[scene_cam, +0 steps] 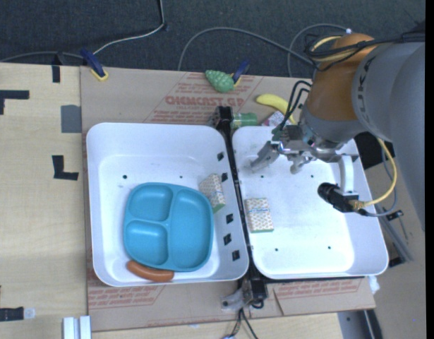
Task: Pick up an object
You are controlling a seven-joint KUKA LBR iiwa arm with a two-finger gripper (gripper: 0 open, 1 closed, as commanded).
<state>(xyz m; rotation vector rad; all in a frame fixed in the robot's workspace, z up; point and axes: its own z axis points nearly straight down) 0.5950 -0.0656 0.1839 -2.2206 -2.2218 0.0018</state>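
1. Packet (pixel 258 214), small and pale with a patterned face, lies flat in the right bin (pixel 358 256), near its left wall; I see nothing touching it.
2. Gripper (pixel 281 159) hangs over the far part of the same bin, beyond the packet and apart from it; from my screen its two fingers read as spread, with nothing between them.
3. Arm (pixel 344 83), grey with an orange band, reaches in from the right.
4. Left bin (pixel 104 154) holds a blue divided tray (pixel 167 226), an orange sausage-shaped toy (pixel 150 271) at the tray's near edge, and a second pale packet (pixel 213 188) against the right wall.
5. Yellow banana (pixel 272 102) and a green object (pixel 219 80) rest on the cardboard beyond the bins.
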